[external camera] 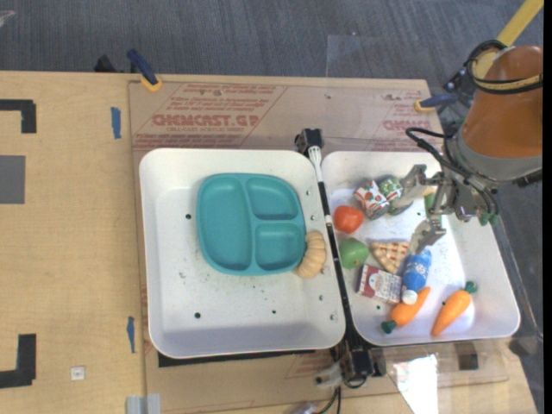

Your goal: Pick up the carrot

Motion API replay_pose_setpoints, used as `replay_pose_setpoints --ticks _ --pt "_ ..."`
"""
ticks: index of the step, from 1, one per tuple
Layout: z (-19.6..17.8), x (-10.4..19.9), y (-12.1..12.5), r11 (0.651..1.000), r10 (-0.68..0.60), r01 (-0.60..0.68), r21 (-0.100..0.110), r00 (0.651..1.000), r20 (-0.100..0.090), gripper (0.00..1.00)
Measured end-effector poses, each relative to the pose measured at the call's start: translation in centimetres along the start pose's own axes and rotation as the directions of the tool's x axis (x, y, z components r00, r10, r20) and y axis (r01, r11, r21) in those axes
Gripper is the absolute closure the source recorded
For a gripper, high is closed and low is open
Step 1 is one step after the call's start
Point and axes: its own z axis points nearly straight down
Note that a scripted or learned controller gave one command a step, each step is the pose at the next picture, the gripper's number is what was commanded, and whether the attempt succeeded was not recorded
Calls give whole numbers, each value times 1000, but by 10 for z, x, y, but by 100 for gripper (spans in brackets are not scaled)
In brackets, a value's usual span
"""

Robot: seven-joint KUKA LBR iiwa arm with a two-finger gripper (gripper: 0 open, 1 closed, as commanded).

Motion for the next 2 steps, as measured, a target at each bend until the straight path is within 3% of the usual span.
replay_pose_setpoints --ticks 1,2 --pt "68 75 -26 1000 11 -12 1 1000 5 0" --pt "95 88 -76 972 -234 234 7 972 20 0"
